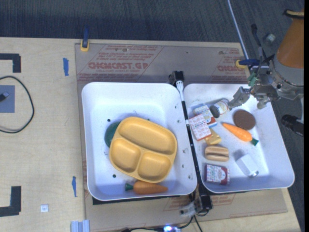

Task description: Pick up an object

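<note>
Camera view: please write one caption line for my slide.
Grey arm's gripper hovers over the right white bin near a brown disc and orange toy carrot; a yellow divided tray fills the left bin.

The right bin [277, 175] holds many small things. A brown round disc [244, 119] lies flat near the far right wall. Just beside it, an orange carrot [237, 132] with a green end lies at a slant. A hot dog [217, 152] lies in the middle, and a red box [217, 174] is near the front wall. A small white block [247, 164] lies to the right of the hot dog. A small jar [220, 107] lies on its side at the far end.
</note>
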Controlling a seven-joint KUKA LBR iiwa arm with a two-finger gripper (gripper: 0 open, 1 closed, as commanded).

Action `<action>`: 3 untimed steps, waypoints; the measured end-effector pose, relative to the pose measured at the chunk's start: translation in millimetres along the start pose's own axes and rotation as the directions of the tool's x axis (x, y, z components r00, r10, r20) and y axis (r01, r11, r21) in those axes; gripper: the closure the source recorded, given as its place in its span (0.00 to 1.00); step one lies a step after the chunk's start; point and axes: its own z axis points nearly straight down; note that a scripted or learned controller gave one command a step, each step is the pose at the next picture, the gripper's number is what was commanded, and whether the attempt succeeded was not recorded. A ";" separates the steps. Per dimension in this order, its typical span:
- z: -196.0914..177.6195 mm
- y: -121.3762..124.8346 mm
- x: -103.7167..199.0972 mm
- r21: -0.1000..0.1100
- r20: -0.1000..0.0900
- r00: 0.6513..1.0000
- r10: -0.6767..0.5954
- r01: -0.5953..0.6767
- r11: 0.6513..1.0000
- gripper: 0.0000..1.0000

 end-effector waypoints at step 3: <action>134.5 -30.9 -26.9 -0.020 0.012 1.000 0.002 -0.002 1.000 0.00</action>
